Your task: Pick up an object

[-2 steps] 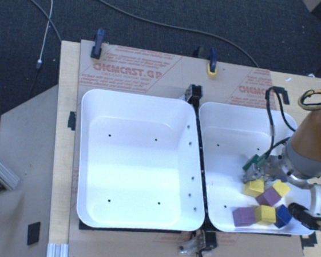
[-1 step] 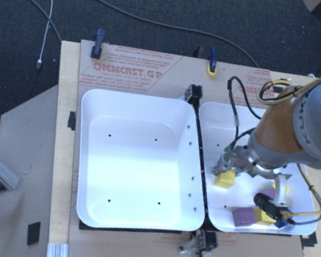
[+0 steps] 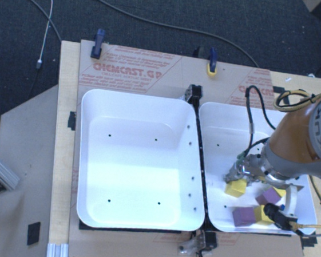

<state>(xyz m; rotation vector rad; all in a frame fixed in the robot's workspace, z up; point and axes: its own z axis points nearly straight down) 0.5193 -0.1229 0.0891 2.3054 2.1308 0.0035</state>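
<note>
Nearest you, at the front of the right bin [image 3: 224,132], lies a purple block [image 3: 243,216]. A second purple block [image 3: 268,197] sits a little farther back and to the right.

Just behind and left of the first one is the yellow block [image 3: 235,188], the likeliest thing to pick. It lies on the bin floor near the front, apart from the purple ones. It looks like a small, light, stiff piece with flat faces, probably foam or wood. You should be able to pinch it across two opposite flat sides without crushing it. Expect a light piece like that to skid on the smooth white floor if you nudge it off centre.

The gripper [image 3: 240,173] hangs directly over the block's far edge, touching it or very close. You cannot tell from this angle whether it is spread or closed, nor whether the block is between its tips.

Beyond, the left bin [image 3: 135,151] stands alongside. A blue clamp [image 3: 99,36] grips the board's far edge.
</note>
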